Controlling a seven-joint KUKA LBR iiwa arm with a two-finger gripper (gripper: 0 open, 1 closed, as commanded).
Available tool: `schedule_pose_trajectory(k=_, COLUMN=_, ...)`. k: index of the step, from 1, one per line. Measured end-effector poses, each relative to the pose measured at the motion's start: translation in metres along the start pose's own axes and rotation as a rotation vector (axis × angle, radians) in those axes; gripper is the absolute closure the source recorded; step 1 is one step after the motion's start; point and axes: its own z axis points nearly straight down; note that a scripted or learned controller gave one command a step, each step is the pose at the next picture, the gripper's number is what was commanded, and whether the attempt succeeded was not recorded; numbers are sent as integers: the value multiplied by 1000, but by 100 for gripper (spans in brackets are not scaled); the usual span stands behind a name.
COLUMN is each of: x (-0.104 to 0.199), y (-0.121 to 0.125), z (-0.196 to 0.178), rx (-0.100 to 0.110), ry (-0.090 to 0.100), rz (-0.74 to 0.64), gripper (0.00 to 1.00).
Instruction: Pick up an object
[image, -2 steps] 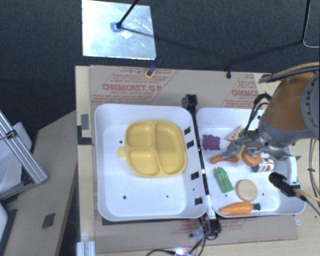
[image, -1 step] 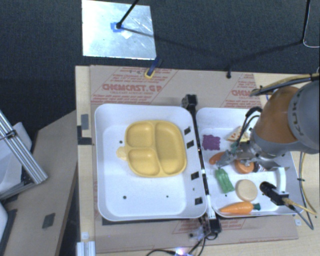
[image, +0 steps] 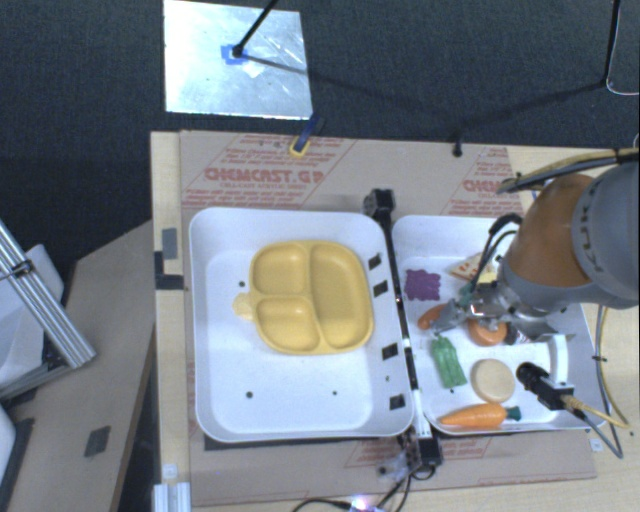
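Arm over the right bin, toy food scattered beneath it.

Dark carpet surrounds the tan worktop (image: 120, 300), and a shiny metal sheet (image: 237, 58) lies on the floor at the far side. On the worktop sit two white bins: the left bin (image: 220, 390) carries a yellow divided plate (image: 305, 297) with bare white room all round it, and the right bin (image: 425, 235) is crowded. The grey and orange arm (image: 575, 245) hangs low over the right bin's middle, and the gripper (image: 478, 312) is down among the food; whether it is open or closed I cannot tell. Just beside it lie an orange fruit (image: 488, 333) and a small sausage shape (image: 434, 316). A purple grape bunch (image: 421, 285) sits left, a green piece (image: 448, 362) and a tan round (image: 492, 380) nearer, a carrot (image: 477, 417) along the near wall.
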Motion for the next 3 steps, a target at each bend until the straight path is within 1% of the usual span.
schedule_pose_trajectory(k=1, x=-4, y=3, z=-12, rx=-15, ry=-10, rz=1, gripper=100)
schedule_pose_trajectory(k=2, x=-7, y=2, z=-76, rx=-2, ry=-1, rz=-2, gripper=100)
schedule_pose_trajectory(k=3, x=-7, y=4, z=-130, rx=-1, ry=-1, rz=-3, gripper=100)
